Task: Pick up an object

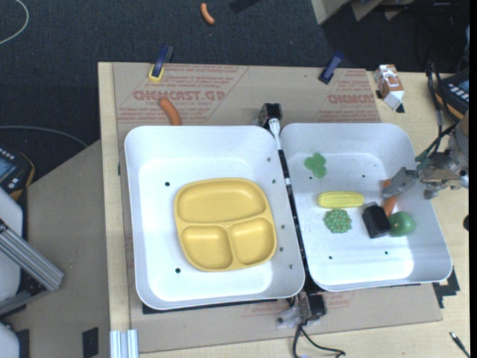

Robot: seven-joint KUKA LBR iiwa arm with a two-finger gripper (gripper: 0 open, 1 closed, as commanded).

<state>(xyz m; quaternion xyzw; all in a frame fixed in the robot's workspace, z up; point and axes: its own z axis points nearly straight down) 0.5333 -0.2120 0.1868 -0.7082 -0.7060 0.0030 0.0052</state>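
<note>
Setting: dark carpet floor; a cardboard-topped bench bearing two shallow white bins side by side.

Camera view, left bin: one yellow divided plate, three compartments, lying flat near the centre.

Camera view, right bin: a leafy green piece toward the far side; a yellow corn cob, long axis running left to right; a green bumpy cluster just beside the cob on its near side; a black block; a green ball touching the block's right side; an orange piece, partly hidden.

Gripper: enters at the bin's right rim, grey metal; whether it is open or closed cannot be told.

Key relation, as a judgement: the block and ball lie closest, just toward the near side of the gripper; the cob lies farther left.
</note>
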